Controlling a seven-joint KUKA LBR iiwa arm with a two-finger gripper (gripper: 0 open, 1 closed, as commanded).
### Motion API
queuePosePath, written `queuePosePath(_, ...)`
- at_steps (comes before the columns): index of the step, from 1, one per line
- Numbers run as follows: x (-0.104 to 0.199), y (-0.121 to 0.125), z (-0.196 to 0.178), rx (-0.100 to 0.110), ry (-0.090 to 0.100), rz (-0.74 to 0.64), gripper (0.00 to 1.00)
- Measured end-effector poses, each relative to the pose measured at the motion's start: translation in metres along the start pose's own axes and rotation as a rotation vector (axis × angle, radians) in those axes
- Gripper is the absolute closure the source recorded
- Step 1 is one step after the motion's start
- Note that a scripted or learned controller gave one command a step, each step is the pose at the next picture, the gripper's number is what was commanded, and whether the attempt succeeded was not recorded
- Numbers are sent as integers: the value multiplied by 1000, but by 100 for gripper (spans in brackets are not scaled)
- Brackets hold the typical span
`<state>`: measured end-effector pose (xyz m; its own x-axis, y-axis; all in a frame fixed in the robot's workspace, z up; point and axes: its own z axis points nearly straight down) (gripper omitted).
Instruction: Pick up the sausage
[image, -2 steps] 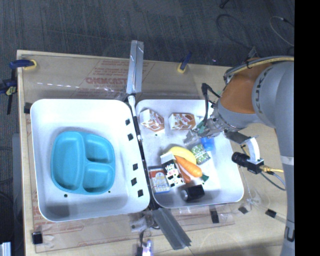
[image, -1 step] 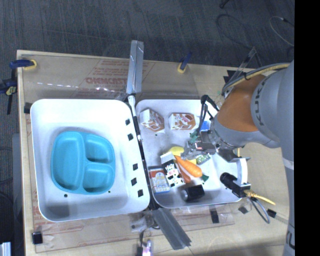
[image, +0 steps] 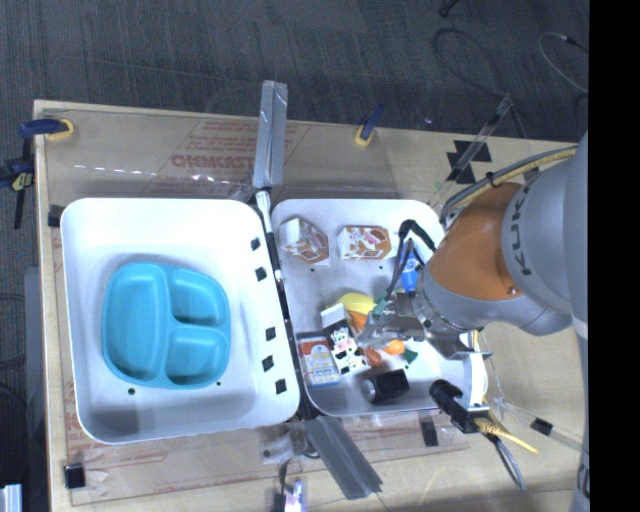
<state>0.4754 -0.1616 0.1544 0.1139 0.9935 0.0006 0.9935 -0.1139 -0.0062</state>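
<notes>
Several small items crowd the claw in the right bin: yellow piece just left, black cylinder below. Claw state: cannot tell. Risk: clutter could yield a wrong-item grab instead of the sausage.

The arm reaches in from the right edge of the camera view — a thick grey link bending down and leftward, with the orange band just above the wrist. The wrist points toward the left and slightly down, cables running along its upper side. The gripper sits low at the arm's left end — its dark body is foreshortened from above.
</notes>
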Motion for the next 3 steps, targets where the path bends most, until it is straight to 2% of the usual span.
queuePosePath(1, 50, -4, -21, -4, 0, -92, 100)
queuePosePath(2, 97, -10, -36, -4, -2, -98, 100)
queuePosePath(3, 22, -2, -29, -4, -2, -691, 100)
